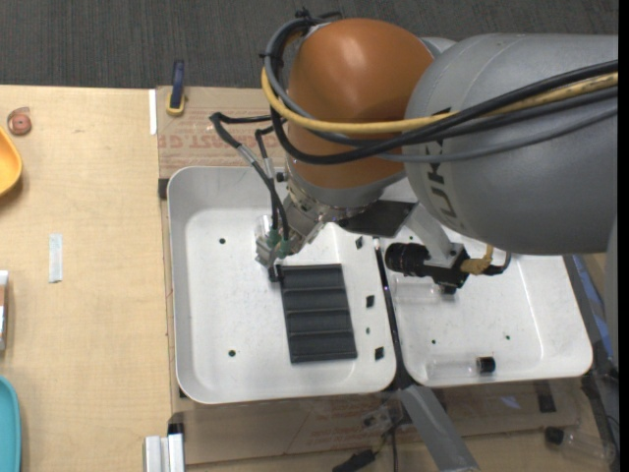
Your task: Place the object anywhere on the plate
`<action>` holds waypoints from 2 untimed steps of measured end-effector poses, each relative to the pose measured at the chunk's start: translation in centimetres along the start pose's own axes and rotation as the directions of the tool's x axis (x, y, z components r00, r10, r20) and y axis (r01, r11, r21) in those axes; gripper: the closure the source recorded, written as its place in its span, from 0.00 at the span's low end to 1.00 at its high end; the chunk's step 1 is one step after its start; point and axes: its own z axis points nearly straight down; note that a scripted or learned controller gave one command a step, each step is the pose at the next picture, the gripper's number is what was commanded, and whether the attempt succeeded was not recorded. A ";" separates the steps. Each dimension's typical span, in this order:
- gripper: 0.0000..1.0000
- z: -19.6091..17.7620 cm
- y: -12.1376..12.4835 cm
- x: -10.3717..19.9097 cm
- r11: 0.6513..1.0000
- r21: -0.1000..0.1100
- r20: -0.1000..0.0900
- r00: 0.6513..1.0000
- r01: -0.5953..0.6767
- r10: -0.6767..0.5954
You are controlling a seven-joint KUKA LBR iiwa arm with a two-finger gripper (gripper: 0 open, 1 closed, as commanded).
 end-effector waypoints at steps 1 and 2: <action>0.00 0.0 0.0 0.0 1.000 0.000 0.000 1.000 0.000 0.000; 1.00 -0.8 0.0 -0.1 1.000 0.002 0.001 1.000 0.000 0.000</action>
